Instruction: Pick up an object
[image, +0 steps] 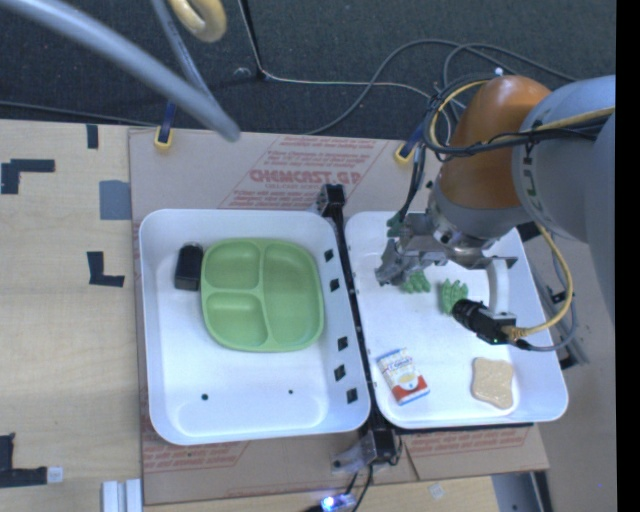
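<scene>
In the right bin (452, 415), near its far left, my gripper (397, 268) hangs low from the grey and orange arm. It is right beside a small green leafy piece (418, 283), and the wrist hides where they meet. A second green piece (452, 294) lies just to the right of it. Toward the front of the same bin are a small red, white and blue box (403, 376) and a tan bread-like slice (492, 383).
The left bin (240, 410) holds a green divided plate (263, 295) with a black block (188, 267) at its left side. A black divider (344, 300) runs between the bins. Cables and a black connector (478, 320) trail off the arm over the right bin.
</scene>
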